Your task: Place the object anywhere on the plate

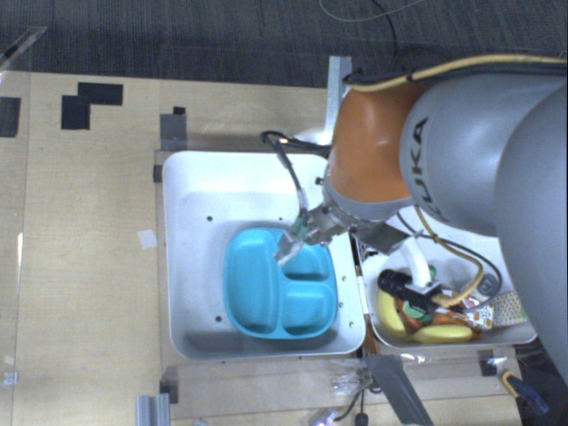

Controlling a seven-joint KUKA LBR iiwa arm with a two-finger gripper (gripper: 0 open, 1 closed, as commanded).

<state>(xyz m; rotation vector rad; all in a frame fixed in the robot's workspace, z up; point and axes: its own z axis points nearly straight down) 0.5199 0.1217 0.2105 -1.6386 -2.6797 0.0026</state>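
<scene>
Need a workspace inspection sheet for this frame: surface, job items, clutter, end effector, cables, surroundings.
Surface: wooden bench bearing two white bins, the left bin and the right bin.
Job's things: blue three-compartment plate lies in the left bin; which object is to be placed cannot be told.
Clutter: banana and a coloured packet in the right bin, partly hidden by the arm.
Grippers: end effector over the plate's upper right edge; whether it holds anything cannot be told.
Cables: black cable loops over the left bin to the wrist; thin cable on the floor.
Surroundings: dark carpet beyond the bench; black marks on the bench.
</scene>
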